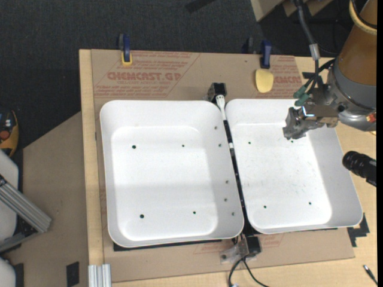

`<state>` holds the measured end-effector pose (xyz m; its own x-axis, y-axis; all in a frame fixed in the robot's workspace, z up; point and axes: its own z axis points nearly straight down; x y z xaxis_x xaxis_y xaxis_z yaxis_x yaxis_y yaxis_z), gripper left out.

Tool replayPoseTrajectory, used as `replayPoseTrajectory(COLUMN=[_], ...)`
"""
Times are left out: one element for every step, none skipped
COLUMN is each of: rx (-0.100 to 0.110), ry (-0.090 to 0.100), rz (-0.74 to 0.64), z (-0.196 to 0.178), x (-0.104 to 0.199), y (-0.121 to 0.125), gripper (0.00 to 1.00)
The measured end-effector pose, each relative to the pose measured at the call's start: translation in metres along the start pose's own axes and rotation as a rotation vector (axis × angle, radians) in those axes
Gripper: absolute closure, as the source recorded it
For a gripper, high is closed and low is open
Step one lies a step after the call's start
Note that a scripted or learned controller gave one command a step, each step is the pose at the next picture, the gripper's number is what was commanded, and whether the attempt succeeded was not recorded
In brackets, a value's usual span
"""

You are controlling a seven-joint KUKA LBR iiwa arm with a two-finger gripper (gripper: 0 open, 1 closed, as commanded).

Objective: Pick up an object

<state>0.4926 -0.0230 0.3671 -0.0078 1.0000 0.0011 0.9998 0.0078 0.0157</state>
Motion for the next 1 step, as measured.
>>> replayPoseTrajectory(rx=[0.018], ry=[-0.001], rz=[0.004], z=[0.0759], x=[0.0186], y=[0.0641], gripper=[1.00])
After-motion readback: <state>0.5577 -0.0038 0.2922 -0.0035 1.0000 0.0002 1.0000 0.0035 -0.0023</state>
